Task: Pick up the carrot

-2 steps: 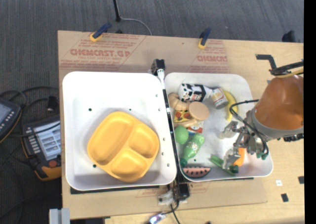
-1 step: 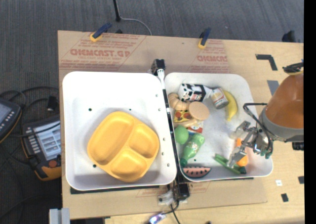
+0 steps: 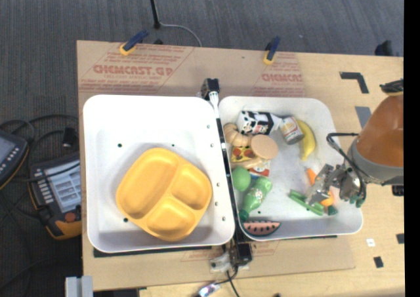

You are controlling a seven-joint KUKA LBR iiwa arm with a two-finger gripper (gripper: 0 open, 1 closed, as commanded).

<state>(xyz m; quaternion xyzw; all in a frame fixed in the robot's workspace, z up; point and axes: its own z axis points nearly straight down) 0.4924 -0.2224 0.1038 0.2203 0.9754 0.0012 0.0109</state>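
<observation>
I see my pincer (image 3: 326,187) low over the right bin's (image 3: 326,111) near right corner; whether it is parted or closed I cannot tell. The carrot (image 3: 321,175), orange, seems to lie right against it, partly hidden, its green top (image 3: 306,202) trailing toward me. A small orange bit (image 3: 310,175) sits just left. I worry I'll nip the leaves or that bit instead; the bin wall crowds me too.

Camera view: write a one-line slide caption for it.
KUKA arm's gripper low over the carrot at the right bin edge, toy food alongside; a yellow divided plate fills the left bin.
</observation>
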